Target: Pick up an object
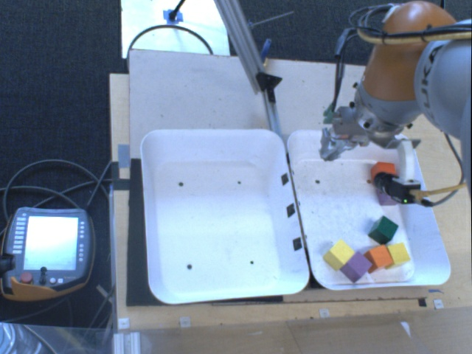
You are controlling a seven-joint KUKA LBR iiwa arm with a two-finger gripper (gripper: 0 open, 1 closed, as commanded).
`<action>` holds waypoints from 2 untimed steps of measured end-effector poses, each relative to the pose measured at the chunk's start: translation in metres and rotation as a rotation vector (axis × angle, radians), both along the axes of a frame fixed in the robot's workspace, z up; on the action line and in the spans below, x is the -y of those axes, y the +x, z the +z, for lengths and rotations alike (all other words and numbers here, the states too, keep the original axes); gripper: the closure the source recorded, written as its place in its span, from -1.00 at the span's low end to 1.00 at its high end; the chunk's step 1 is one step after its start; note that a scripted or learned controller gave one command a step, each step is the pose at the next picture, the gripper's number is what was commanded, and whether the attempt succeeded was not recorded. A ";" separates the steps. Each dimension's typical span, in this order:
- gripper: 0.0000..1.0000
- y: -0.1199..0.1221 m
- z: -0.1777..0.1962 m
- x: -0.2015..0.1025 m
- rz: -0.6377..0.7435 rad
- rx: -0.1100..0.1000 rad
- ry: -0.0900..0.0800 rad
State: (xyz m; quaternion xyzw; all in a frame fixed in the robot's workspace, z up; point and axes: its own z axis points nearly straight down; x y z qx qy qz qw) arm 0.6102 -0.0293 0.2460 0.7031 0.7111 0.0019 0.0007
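My gripper (pixel 331 149) hangs over the far left part of the right bin (pixel 435 268), under the orange wrist band. Nothing shows between its tips. Toward the bin's near side lie several blocks: a green one (pixel 383 229), a yellow one (pixel 339 254), a purple one (pixel 355 265), an orange one (pixel 379 257) and a smaller yellow one (pixel 398 253). At the bin's far right an orange object (pixel 382 170) and a purple one (pixel 386 196) sit partly behind a black-and-white cable fitting. The gripper is well apart from all of them, up and to the left.
The left bin (pixel 158 220) stands beside the right one, with black clips along the shared rim. A slanted metal pole (pixel 243 32) crosses the bench's back. A teach pendant (pixel 46 253) lies on the floor at left.
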 end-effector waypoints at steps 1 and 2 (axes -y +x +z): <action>1.00 0.003 -0.002 -0.057 0.000 -0.001 0.001; 1.00 0.018 0.003 -0.102 -0.001 0.001 0.000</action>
